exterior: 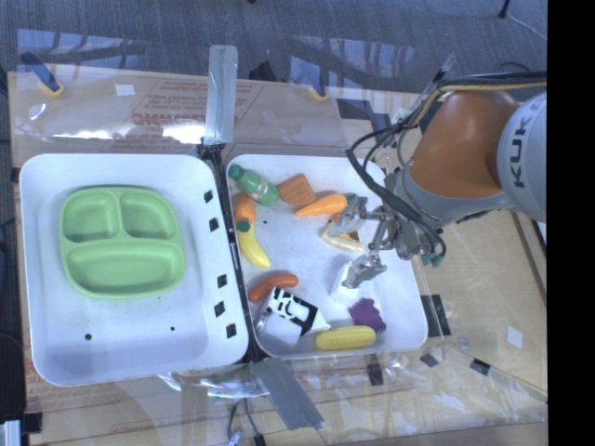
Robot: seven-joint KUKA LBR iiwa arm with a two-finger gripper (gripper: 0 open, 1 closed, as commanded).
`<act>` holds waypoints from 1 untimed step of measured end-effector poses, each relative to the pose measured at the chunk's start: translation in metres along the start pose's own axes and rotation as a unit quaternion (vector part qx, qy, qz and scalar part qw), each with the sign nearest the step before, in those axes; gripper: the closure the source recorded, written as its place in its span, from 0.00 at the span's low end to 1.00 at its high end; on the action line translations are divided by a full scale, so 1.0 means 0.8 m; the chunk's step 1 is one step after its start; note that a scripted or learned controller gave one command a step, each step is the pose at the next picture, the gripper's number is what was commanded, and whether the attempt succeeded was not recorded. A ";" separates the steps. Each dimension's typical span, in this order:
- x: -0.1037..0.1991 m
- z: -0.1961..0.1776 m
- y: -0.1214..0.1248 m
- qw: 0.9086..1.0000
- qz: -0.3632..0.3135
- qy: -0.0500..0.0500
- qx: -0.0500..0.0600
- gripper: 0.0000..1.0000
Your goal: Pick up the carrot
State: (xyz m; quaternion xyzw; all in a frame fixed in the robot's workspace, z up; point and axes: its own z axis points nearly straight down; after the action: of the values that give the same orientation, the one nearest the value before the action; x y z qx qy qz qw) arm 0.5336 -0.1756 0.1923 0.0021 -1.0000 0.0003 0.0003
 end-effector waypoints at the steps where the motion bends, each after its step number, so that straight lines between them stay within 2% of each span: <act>1: -0.077 0.102 -0.040 0.998 0.068 0.002 -0.001 0.00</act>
State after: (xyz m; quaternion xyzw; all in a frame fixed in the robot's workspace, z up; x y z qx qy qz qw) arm 0.5953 -0.2070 0.1106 -0.0660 -0.9978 -0.0007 0.0023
